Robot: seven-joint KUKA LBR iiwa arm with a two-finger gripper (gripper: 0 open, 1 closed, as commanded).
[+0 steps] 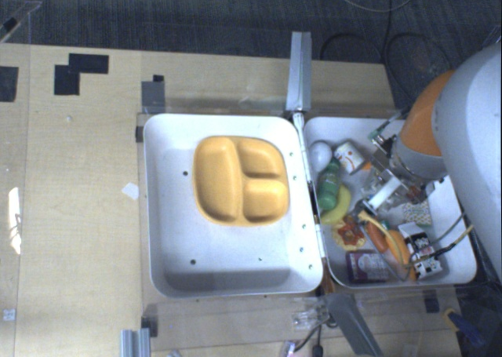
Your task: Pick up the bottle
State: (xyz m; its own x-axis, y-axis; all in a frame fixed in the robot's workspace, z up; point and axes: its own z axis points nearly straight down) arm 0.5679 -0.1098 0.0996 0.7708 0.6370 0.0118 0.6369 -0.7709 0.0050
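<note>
The bottle (329, 183) is green and small, and it lies in the right bin (463, 269) close to that bin's left wall, with a yellow banana (340, 205) just below it. My gripper (376, 194) reaches in from the right and hangs over the middle of the right bin, to the right of the bottle and apart from it. Nothing shows in the gripper. The grey arm with its orange band (427, 124) covers the bin's upper right part.
The right bin also holds a white round object (319, 152), a small white-and-orange can (351, 157), an orange item (394, 244), a dark packet (367, 266) and other clutter. The left bin (169, 214) bears a yellow divided tray (239, 180).
</note>
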